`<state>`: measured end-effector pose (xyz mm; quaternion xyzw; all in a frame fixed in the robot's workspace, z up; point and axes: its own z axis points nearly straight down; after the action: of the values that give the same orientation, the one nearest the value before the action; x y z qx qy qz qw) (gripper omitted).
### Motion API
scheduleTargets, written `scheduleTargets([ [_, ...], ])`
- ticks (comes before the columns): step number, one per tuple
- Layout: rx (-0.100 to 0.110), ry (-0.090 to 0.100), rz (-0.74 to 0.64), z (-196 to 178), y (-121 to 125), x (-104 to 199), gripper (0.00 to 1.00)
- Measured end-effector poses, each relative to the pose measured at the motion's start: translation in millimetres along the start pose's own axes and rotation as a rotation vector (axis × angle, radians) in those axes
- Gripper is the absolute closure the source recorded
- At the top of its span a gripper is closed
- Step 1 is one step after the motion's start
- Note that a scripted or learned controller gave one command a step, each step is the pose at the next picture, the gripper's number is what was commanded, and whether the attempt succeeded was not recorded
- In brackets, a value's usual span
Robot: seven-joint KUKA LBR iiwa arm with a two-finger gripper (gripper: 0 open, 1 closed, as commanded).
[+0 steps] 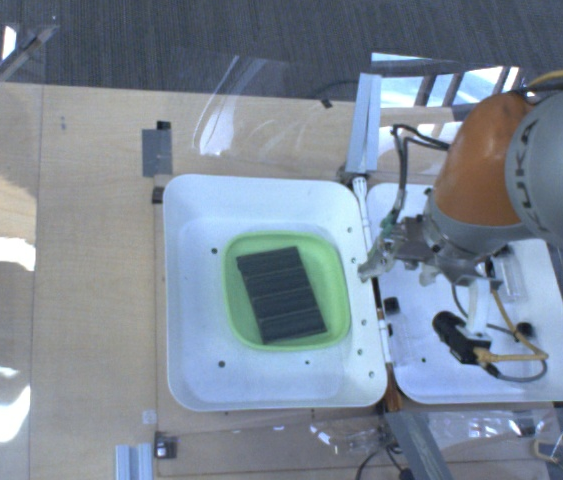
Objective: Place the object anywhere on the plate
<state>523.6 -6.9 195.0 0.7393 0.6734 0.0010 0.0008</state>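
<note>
desk (81, 268) at far left is plain wood. left bin (191, 368) carries the green plate (336, 288), approx centre of that bin. the dark ridged block (281, 295) lies flat inside the plate, fully within its rim, long axis running approx 11 to 5 o'clock. judged from how it lies, the obj is on the plate already & the placing looks done.

next over, the tool (389, 256) hangs right at the seam btw the two bins, on the 9 o'clock edge of the right bin (551, 368). it sits under the grey/orange arm (521, 168), which covers most of it.

key relation: block is at approx 8-9 o'clock from the tool, near but apart, w/ the plate rim & bin walls btw them. nothing visible joins tool to block. can't tell how far open the tool is, nor whether it has hold of anything; the wrist hides that.

my read: any next move should be a pull-back toward 3 o'clock, not another reach. a sweep toward 9 o'clock risks nudging the plate.
</note>
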Motion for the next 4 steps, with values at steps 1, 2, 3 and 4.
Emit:
scheduleTargets([
  [1,-0.001,0.000,0.040,-49.4,-0.5,57.6,0.00],
  [2,0.002,-0.001,-0.022,12.7,12.4,-42.2,0.00],
  [3,-0.001,-0.002,0.022,-5.5,-18.9,-162.0,0.00],
  [4,-0.007,-0.005,0.021,-201.0,-15.5,-184.1,0.00],
])
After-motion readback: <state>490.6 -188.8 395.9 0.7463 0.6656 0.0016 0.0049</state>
